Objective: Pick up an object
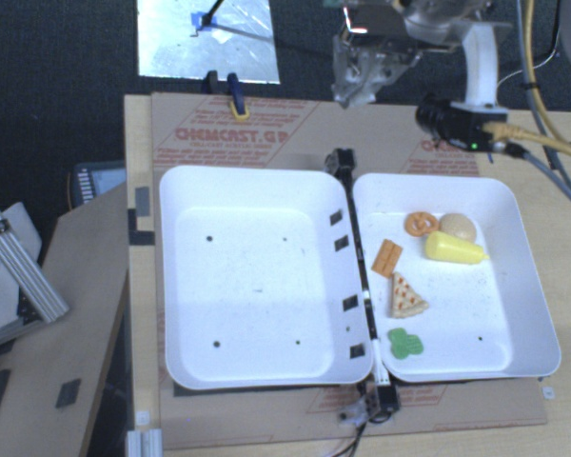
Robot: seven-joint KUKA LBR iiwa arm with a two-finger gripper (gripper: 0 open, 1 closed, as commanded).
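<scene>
Left bin (243,274) sits bare on the bench (86,255). Right bin (514,303) holds the pickings: orange block (387,257), pizza slice (405,296), green piece (405,344), pretzel (421,223), yellow piece (452,248), likely light, stiff toys; grip the yellow one across its sides. Gripper (350,93) hangs above the bins, whether parted or together I cannot tell.

One camera looks down at a slant from above the front of the bench (95,284), far enough back to take in both white bins (247,184) side by side, the board under them, and the arm (428,8) at the top right edge.
</scene>
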